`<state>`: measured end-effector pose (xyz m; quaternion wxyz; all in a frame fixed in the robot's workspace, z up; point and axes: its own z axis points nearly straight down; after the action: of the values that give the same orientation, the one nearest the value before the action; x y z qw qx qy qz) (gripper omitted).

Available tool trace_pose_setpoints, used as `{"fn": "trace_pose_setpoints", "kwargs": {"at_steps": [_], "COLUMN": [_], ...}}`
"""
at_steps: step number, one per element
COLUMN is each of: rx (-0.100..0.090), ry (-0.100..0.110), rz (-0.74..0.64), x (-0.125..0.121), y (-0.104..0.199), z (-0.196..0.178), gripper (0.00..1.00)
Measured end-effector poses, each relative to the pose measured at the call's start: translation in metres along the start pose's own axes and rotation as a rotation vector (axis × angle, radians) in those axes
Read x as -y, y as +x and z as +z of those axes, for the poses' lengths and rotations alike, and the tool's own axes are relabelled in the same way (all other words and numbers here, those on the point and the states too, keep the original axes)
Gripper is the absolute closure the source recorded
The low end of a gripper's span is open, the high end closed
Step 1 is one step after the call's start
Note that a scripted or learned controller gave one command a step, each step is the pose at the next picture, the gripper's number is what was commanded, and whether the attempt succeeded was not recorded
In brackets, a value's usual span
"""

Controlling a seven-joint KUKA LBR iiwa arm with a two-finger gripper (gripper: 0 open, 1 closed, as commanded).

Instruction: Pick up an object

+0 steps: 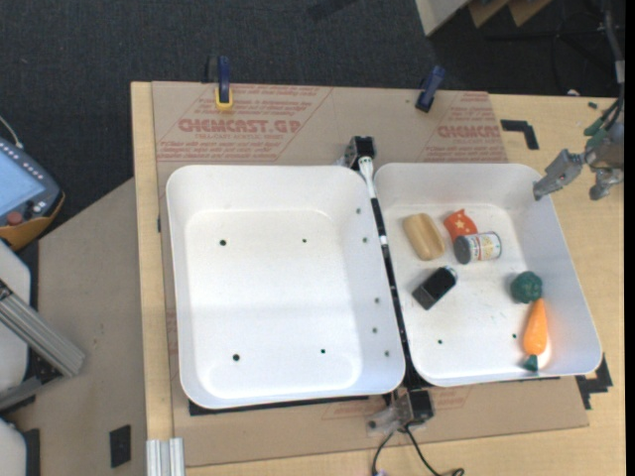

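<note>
The right bin (556, 228) holds several small objects: a tan loaf-shaped block (424, 236), a red-orange piece (458, 223), a small can on its side (479, 248), a black block (435, 288), a green ball (527, 286) and an orange carrot (536, 329). My gripper (577, 181) hangs at the view's right edge, above the right bin's far right corner. Its two fingers stand apart with nothing between them. It is well clear of every object, the can and the green ball being nearest.
A second white bin (198, 266) lies to the left, sharing a black divider strip (382, 251). Both rest on a brown board (298, 117) held by blue clamps (222, 79) at the back. A blue-screened device (20, 181) sits at far left.
</note>
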<state>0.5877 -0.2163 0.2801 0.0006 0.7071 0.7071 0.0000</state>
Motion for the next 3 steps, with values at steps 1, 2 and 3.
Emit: {"fn": "trace_pose_setpoints", "kwargs": {"at_steps": [1, 2, 3], "rx": [0.001, -0.005, -0.004], "ry": [-0.003, 0.009, 0.004], "rz": [-0.001, 0.004, -0.007], "x": [-0.001, 0.114, 0.071], "y": [0.000, 0.026, 0.097], "z": [-0.011, 0.007, 0.030], "gripper": [1.00, 1.00, 1.00]}}
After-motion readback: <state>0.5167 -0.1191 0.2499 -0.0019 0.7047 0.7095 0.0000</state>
